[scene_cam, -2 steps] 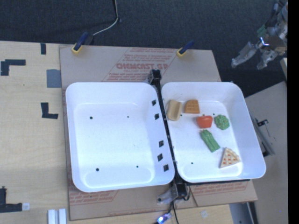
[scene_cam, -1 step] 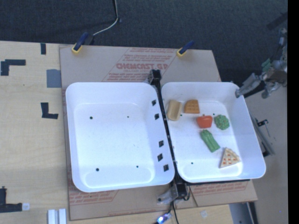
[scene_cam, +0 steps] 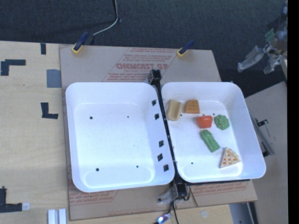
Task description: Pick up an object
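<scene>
The right bin (scene_cam: 249, 125) holds several toy foods. A tan bread piece (scene_cam: 174, 109) lies by the divider, with an orange waffle square (scene_cam: 191, 107) beside it. A red pepper (scene_cam: 204, 121) and a green broccoli (scene_cam: 222, 122) sit mid-bin. A long green vegetable (scene_cam: 210, 140) lies below them, and a triangular pizza slice (scene_cam: 229, 158) rests near the front right corner. My gripper (scene_cam: 254, 68) hovers beyond the bin's far right corner, outside it, with its fingers spread open and nothing between them.
The left bin (scene_cam: 112, 134) sits beside the right one, joined along a black-clipped divider (scene_cam: 161, 125). Both stand on a cardboard sheet (scene_cam: 140, 64) clamped at the back. A cable (scene_cam: 112, 13) runs across the dark floor behind.
</scene>
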Robot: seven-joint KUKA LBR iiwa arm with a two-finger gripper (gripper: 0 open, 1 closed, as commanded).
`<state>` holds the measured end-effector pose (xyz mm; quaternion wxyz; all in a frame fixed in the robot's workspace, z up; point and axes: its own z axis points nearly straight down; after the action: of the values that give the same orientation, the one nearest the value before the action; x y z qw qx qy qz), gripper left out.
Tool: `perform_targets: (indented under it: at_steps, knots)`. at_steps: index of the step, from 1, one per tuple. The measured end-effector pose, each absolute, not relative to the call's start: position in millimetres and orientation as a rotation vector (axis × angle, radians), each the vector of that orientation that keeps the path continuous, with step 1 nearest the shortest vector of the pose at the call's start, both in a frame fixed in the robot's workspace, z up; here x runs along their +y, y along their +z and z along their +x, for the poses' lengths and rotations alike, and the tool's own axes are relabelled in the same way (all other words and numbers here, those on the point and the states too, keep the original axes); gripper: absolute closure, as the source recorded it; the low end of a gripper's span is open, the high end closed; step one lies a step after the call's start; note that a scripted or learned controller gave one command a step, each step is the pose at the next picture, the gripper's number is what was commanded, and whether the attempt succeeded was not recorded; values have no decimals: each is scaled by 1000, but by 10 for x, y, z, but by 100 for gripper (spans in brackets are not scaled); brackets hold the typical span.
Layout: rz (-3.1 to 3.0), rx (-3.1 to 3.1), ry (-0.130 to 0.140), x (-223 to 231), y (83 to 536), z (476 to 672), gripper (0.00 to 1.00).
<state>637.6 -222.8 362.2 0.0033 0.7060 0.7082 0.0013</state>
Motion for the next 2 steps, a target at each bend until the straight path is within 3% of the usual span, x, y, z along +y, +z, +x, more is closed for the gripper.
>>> perform_targets:
  at_steps: [1,2]
  knots:
    - [2209,2216,8,-2224,4719,6697,0]
    - [2224,2218,-2,-2250,4516,5615,0]
